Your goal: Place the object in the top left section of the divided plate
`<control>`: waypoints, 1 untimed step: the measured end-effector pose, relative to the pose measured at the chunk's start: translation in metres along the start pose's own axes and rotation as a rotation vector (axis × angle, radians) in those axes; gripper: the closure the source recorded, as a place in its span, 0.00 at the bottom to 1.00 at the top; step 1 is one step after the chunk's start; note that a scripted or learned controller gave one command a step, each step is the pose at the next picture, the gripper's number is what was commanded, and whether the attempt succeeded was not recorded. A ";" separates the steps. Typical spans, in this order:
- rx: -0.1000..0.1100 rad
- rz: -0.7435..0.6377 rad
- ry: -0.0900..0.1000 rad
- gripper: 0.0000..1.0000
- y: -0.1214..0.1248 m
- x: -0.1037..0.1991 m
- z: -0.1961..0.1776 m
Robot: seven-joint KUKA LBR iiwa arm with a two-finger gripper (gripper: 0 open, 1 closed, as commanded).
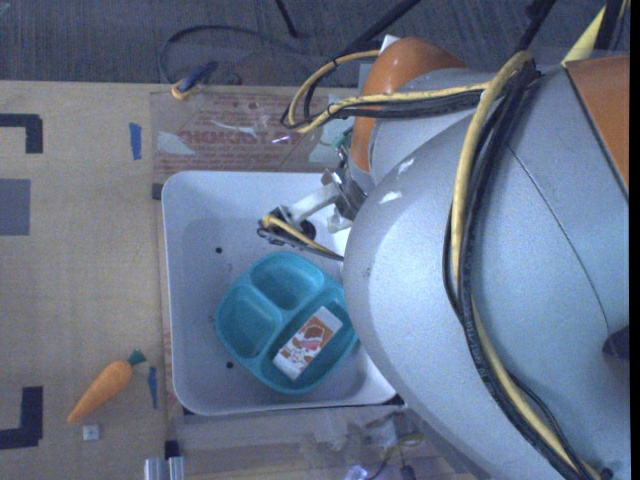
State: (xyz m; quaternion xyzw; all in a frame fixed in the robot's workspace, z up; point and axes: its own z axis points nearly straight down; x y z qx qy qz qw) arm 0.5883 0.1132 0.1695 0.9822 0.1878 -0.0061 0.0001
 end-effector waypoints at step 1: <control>0.000 0.168 0.004 0.00 0.018 -0.016 -0.011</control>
